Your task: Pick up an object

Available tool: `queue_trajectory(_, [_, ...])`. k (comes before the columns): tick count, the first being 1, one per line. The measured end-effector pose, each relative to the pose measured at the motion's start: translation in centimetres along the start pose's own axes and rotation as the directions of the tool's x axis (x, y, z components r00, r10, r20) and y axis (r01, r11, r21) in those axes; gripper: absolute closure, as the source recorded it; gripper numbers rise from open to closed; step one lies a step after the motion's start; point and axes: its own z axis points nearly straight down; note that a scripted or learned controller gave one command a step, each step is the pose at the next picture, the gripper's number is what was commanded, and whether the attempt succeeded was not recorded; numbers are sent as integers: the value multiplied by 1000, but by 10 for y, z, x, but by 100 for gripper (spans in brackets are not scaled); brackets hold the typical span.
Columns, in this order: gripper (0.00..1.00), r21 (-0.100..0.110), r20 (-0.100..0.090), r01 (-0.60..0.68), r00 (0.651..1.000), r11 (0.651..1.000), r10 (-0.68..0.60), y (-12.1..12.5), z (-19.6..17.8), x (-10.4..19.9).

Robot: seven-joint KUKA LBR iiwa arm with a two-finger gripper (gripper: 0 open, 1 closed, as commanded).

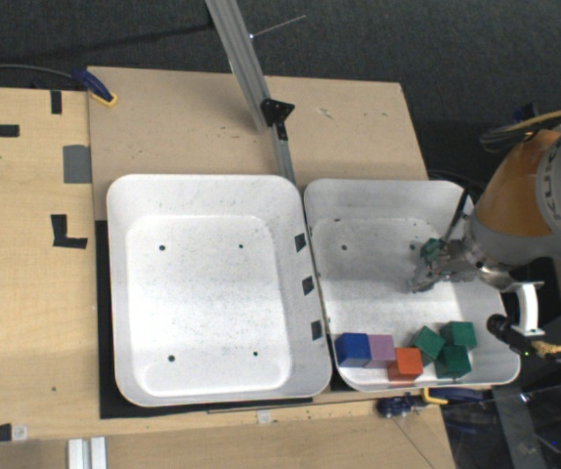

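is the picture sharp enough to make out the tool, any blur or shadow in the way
Camera view: lighting is even, the blocks sharp, e.g. the blue block. The tool is small, dark and soft-edged over the right bin, with a faint shadow under it, so its finger state is unreadable. No strong glare.

A rounded orange band point(513, 195) is seen on the arm, with a pale grey curved shell point(557, 186) beside it at the frame edge. A darker grey wrist section point(520, 247) is seen below the orange band. A small dark greenish-grey gripper point(430, 265) with metallic parts is attached ahead of the orange band. A thin dark cable point(459, 219) is seen along the wrist. Finger detail is blurred.
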Motion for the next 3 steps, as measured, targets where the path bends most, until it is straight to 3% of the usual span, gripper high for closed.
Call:
queue_trajectory(2, [100, -7, 3, 0, 1000, 1000, 0, 1, -107, -4])
queue_trajectory(3, [100, -4, 0, 5, 1000, 1000, -5, 22, -119, 46])
